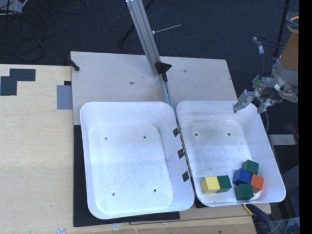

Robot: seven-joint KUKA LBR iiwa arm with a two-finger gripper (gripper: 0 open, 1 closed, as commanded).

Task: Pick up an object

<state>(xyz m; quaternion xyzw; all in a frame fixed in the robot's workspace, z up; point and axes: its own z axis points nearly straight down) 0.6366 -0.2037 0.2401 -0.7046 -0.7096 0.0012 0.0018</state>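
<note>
In the camera view, the gripper (pixel 254 101) hangs at the right edge of the frame, above the upper right corner of the right bin (pixel 214 116). Its two fingers stand apart, with nothing between them, so it is open and empty-handed.

The blocks lie clustered in the lower right corner of that bin: a yellow block (pixel 210 184) touching a green block (pixel 224 183), then a blue block (pixel 241 176), an orange block (pixel 257 182) and two more green ones beside them. The left bin (pixel 92 116) sits beside it on the worktop (pixel 117 77).

The pick appears not yet begun: the gripper is well apart from the blocks, and reaching, closing and lifting all remain.
</note>
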